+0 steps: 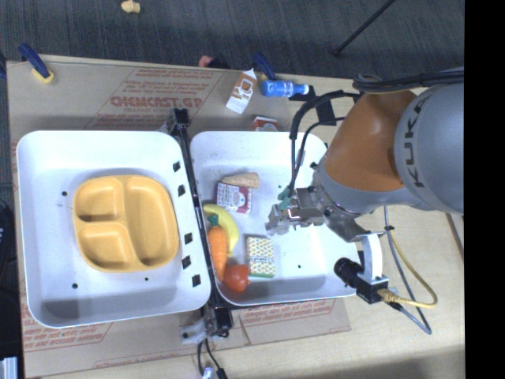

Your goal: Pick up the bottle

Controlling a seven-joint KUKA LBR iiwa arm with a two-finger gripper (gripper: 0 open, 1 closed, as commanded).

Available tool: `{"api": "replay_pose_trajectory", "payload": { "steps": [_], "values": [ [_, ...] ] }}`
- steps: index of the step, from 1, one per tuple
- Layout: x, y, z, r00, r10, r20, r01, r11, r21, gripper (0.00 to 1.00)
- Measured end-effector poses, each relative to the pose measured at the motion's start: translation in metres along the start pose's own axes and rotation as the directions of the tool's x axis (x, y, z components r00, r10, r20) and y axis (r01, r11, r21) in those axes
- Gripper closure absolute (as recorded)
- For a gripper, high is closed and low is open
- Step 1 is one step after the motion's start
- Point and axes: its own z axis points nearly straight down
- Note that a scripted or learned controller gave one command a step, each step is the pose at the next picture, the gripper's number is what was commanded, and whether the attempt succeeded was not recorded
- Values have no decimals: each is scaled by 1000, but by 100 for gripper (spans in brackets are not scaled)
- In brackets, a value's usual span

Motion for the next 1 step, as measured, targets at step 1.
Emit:
{"api": "replay_pose_trajectory", "payload": {
  "steps": [1],
  "values": [
    [-22, -1, 6, 900, -437, -1, 437, 900, 0, 100]
  ]
}}
